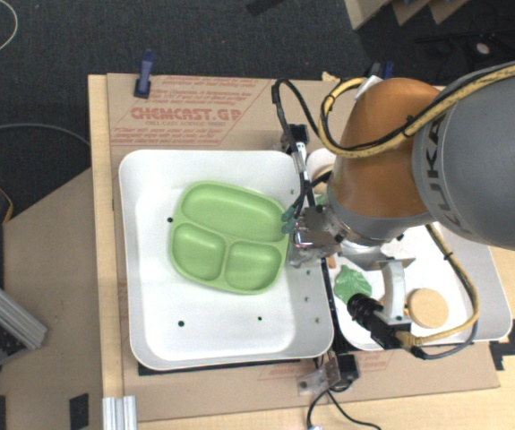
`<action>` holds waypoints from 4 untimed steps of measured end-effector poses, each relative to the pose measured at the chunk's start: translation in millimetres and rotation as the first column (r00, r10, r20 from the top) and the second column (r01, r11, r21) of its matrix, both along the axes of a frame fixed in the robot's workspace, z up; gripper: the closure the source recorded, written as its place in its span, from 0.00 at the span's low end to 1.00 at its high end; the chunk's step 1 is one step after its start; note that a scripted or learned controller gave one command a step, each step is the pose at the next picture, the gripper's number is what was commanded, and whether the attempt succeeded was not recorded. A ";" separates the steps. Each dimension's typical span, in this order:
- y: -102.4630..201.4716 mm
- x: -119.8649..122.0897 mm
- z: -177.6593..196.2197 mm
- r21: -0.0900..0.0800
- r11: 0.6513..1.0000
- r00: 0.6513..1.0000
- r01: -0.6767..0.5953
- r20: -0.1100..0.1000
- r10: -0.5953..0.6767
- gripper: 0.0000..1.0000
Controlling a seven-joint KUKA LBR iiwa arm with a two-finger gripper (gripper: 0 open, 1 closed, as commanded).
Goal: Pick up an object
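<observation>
A light green divided plate (pixel 226 237) lies in the left bin (pixel 158 321), towards its right side. My gripper (pixel 300 231) hangs over the wall between the two bins, right at the plate's right rim. The bulky orange and grey wrist hides most of it. A small dark green object (pixel 351 283) and a round tan disc (pixel 429 307) lie in the right bin (pixel 494 307), below the wrist.
A white rounded object (pixel 320 161) peeks out at the back of the right bin, beside the arm's cables. The arm covers most of the right bin. Brown cardboard (pixel 185 106) lies under and behind the bins.
</observation>
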State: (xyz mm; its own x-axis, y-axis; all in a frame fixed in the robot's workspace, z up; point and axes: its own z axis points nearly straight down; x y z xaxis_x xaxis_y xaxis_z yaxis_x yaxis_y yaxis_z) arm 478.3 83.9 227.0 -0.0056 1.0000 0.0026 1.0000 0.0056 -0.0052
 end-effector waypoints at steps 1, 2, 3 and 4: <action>41.1 18.4 12.8 -0.001 1.000 1.000 0.001 0.008 -0.001 1.00; 78.3 1.7 144.9 0.005 1.000 1.000 -0.002 0.020 0.001 1.00; 59.7 1.4 152.7 -0.002 1.000 1.000 0.007 0.009 -0.007 1.00; 110.2 22.7 108.0 -0.003 1.000 1.000 0.001 -0.001 -0.001 1.00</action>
